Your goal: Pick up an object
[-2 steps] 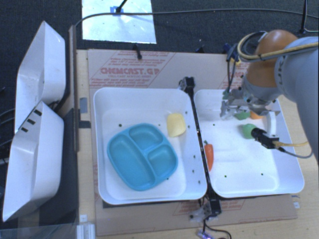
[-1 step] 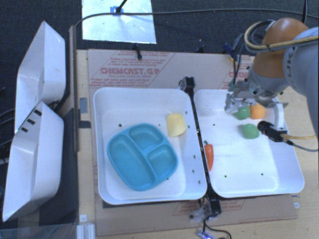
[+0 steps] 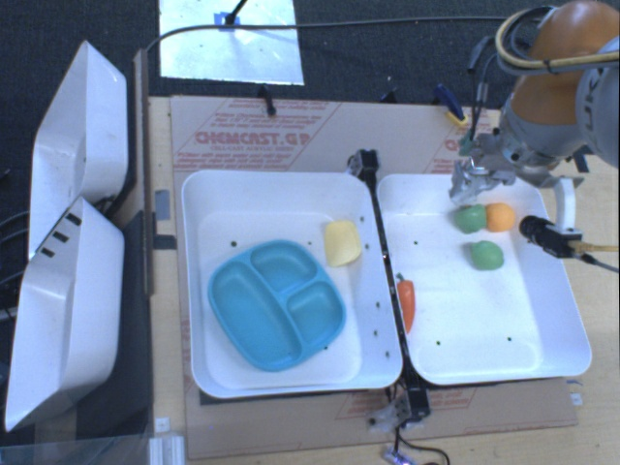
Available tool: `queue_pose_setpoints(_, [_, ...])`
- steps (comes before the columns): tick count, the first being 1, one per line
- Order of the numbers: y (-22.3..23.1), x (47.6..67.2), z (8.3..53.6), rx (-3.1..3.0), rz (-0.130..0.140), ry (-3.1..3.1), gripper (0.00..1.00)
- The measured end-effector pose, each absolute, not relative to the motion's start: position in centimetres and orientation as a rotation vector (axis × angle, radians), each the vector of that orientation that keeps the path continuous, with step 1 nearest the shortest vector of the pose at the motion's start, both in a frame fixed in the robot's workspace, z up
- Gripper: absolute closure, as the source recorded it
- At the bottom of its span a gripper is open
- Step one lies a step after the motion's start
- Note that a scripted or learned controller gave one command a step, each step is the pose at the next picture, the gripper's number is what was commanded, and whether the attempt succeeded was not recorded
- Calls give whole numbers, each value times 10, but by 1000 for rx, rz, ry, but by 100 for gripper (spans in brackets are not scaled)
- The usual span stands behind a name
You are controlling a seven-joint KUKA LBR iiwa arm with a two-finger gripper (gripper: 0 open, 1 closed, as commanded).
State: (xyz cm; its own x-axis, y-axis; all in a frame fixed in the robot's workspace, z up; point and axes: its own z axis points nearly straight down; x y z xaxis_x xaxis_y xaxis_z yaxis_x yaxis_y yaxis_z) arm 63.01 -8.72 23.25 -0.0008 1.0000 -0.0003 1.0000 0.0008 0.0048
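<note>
2 green objs [image 3: 471, 219] in rt bin [image 3: 484, 347]; gripper [image 3: 469, 184] above one, finger state unclear.

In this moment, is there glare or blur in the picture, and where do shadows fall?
Camera view: the reflective sheet at top glares nearly white; the white bins are bright but show soft shadows along their walls; the end effector looks slightly blurred; the blue tray is fairly sharp.
</note>
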Motion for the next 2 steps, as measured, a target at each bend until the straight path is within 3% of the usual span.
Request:
queue_pose_setpoints(1, [-87,631,285,2218,5,2220,100])
queue_pose_setpoints(2, [-42,607,267,2218,1,2226,100])
